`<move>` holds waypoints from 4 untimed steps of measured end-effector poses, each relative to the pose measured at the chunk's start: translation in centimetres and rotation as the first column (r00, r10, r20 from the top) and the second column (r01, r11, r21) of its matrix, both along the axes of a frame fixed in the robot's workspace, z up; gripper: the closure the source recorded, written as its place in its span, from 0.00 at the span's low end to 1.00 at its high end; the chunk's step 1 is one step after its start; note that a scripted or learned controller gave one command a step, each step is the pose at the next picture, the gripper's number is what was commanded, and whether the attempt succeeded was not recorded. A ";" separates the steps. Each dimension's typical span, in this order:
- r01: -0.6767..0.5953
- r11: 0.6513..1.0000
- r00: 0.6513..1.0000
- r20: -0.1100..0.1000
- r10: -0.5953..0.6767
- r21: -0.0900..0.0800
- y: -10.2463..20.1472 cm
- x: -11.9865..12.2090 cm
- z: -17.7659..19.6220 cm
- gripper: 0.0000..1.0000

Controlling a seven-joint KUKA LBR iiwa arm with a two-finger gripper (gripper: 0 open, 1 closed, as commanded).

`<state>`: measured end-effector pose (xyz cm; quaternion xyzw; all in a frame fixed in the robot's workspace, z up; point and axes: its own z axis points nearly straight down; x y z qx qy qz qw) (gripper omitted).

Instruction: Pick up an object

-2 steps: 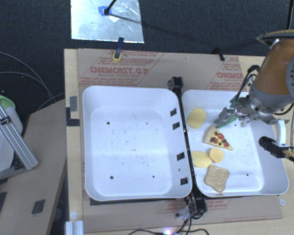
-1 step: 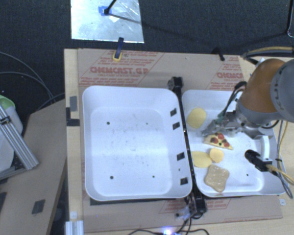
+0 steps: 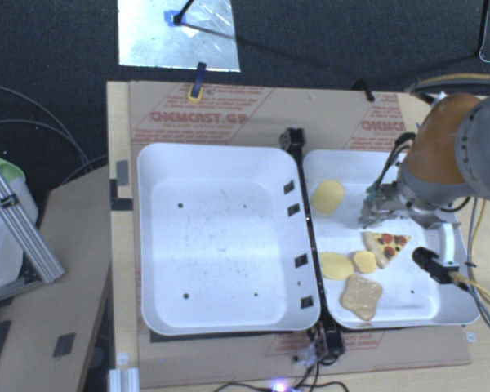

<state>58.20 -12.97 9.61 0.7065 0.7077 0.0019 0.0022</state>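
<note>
We see dark carpet floor (image 3: 327, 23) around a cardboard-topped counter (image 3: 229, 109). A metal sheet (image 3: 178, 23) lies on the floor beyond it. Left bin (image 3: 220, 243) and right bin (image 3: 392, 300) sit touching. The arm (image 3: 453, 149) reaches over the right bin, gripper (image 3: 377, 212) low just above the pizza slice (image 3: 386, 245); we cannot tell its finger state. In the right bin: cracker (image 3: 362, 296), yellow pieces (image 3: 327, 195) (image 3: 336, 265) (image 3: 365, 261).
</note>
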 end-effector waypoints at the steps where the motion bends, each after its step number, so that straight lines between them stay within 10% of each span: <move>1: -0.012 1.000 1.000 0.005 0.012 0.004 9.2 -0.2 9.5 1.00; 2: -0.018 1.000 1.000 -0.004 0.018 0.009 25.1 -0.8 8.8 1.00; 3: -0.003 1.000 1.000 0.011 0.003 0.003 23.9 1.3 21.0 1.00; 4: -0.009 1.000 1.000 0.000 0.009 0.001 24.0 1.2 21.3 1.00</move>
